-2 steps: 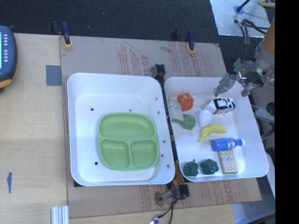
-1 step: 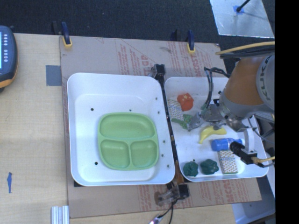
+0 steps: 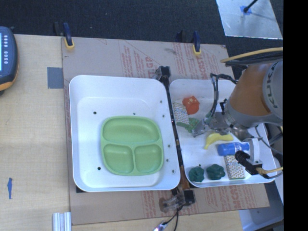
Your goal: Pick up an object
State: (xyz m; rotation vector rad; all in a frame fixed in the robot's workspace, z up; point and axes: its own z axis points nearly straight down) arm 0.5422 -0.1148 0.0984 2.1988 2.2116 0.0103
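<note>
Far left edge: dark blue/orange device [image 3: 6,57] partly cut off by the frame, sitting on the wooden bench [image 3: 31,143]. Grey tape patch [image 3: 55,77] just left of the cardboard sheet [image 3: 139,57], which is clipped at the back w/ two blue-yellow clamps [image 3: 68,36]. Left bin [image 3: 82,129] holds a green divided tray [image 3: 131,145], 3 compartments, flat, roughly centre of bin. Right bin [image 3: 179,88] touches it side by side & carries the clutter: patterned packet [image 3: 180,113] near the left wall, red tomato-like piece [image 3: 191,104] toward the back, green leafy bit [image 3: 192,125] just below it, yellow banana-shaped item [image 3: 215,139] mid-bin, blue cylinder w/ white end [image 3: 232,148] just right of & touching the banana, two dark green lumps [image 3: 206,173] side by side at the front wall, and a checkered packet [image 3: 234,167] at front right. Arm [image 3: 255,93] comes in from the right, orange band over the bin's back-right part; gripper [image 3: 208,124] low in the bin betw. leafy bit and banana, close to both. Fingers too small/blurred — can't tell if apart or together, nor if anything's pinched. Black cable [image 3: 214,93] loops over the back of the bin.
</note>
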